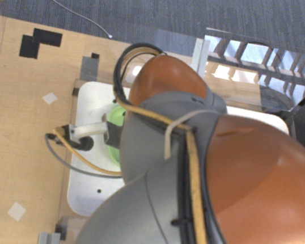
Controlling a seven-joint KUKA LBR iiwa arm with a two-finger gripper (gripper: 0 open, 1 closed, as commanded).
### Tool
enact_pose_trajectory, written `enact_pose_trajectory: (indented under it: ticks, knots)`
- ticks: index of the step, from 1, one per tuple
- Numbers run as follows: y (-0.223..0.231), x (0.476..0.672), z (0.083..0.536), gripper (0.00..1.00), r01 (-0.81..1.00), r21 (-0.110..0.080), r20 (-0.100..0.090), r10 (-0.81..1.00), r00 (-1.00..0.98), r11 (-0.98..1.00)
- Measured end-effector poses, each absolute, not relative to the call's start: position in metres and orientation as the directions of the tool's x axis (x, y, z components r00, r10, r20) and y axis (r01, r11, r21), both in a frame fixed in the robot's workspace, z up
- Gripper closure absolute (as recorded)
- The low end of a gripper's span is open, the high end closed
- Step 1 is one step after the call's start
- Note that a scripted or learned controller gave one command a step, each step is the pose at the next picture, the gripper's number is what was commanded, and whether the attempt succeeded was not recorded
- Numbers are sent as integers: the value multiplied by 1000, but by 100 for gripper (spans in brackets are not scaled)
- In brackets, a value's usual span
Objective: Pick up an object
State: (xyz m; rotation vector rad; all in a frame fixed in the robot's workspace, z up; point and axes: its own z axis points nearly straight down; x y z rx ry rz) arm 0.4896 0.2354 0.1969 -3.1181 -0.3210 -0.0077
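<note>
My arm (190, 170) reaches in from the right and covers most of the left white bin (94, 100). A bright green object (118, 115) lies in that bin and peeks out from under the wrist, with more green showing lower down at the arm's edge. A dark part of the gripper (113, 135) sits right over the green object. The arm's bulk hides the rest of the gripper and whatever else lies in the bin.
A white fitting (89, 130) with yellow and black cables (73, 149) sticks out to the left over the bin's edge. The wooden bench (20, 126) stretches left. The right bin's rim (257, 114) shows behind the arm, with a clear frame (265, 62) beyond it.
</note>
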Motion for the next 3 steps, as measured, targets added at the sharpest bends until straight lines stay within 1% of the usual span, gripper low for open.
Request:
enact_pose_trajectory:
  ticks: [2,3]
  knots:
    - [236,492,218,100,208,-10,9,207,978,-978]
    - [234,488,280,100,365,-1,5,365,931,-931]
